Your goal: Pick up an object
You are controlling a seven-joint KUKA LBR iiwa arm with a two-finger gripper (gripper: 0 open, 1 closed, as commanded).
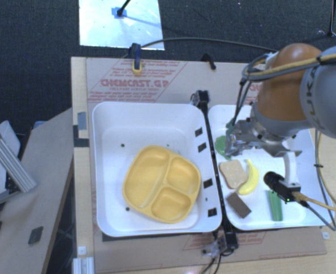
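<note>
The counter point(82, 153) is pale wood, carrying a clear sheet printed with red lettering point(136, 83) under two shallow white bins set side by side, touching along a black-clipped seam. The left bin point(108, 130) holds a yellow divided tray point(162, 182). The right bin point(311, 213) holds a slice of bread point(233, 173), a banana point(250, 178) just beside it, a brown block point(238, 205) below them, a green stick-shaped piece point(275, 205), and something green point(220, 146) at the seam. The arm point(294, 90) — grey, with an orange band — hangs over the right bin; its claw point(235, 143) sits above the green thing, and its grip I cannot tell. Behind the counter lies dark carpet point(31, 44) with a shiny square plate point(119, 15).
</note>
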